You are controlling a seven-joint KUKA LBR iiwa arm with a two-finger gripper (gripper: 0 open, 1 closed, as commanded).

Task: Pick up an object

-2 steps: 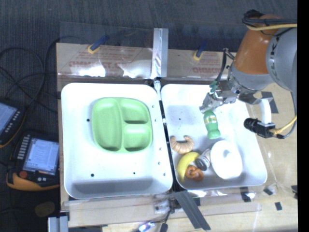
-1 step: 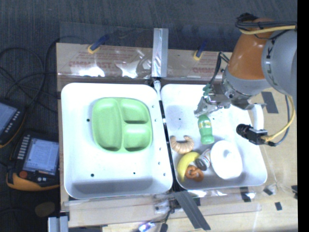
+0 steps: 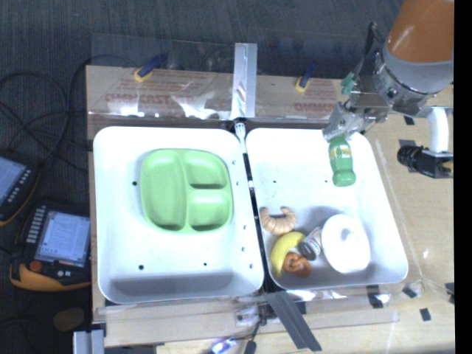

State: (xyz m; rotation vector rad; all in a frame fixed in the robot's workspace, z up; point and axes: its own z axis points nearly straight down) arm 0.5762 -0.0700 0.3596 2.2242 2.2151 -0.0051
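Grey metal forms the pincer [image 3: 346,127], which hangs at the upper right of the right bin [image 3: 383,198] under the arm [image 3: 413,43] with its orange band. A green bottle [image 3: 341,162] sits directly below it, its top at the fingertips; whether the fingers are spread or pressed on the bottle cannot be told from this slant, and it is unclear whether the bottle rests on the bin floor or is lifted.

Lower in the same bin, a croissant [image 3: 277,220] lies near the left wall. Just below it is a yellow banana [image 3: 284,248], touching a small brown item [image 3: 298,265] at its lower end. A white round cup [image 3: 346,242] lies beside these on the right, with a small dark-and-white piece [image 3: 313,243] between it and the banana.

The left bin [image 3: 118,271] holds a green divided plate [image 3: 186,189], with one long compartment on the left and two smaller ones on the right. It lies flat near the bin's middle.

A metal strip [image 3: 244,80] stands between the bins at the back, where clear sheeting is clamped by blue and yellow clips [image 3: 150,66]. The tabletop [image 3: 428,220] is pale wood. Dark carpet [image 3: 44,35] lies beyond, with black cables [image 3: 37,116] and a handheld screen unit [image 3: 55,238] on the left.
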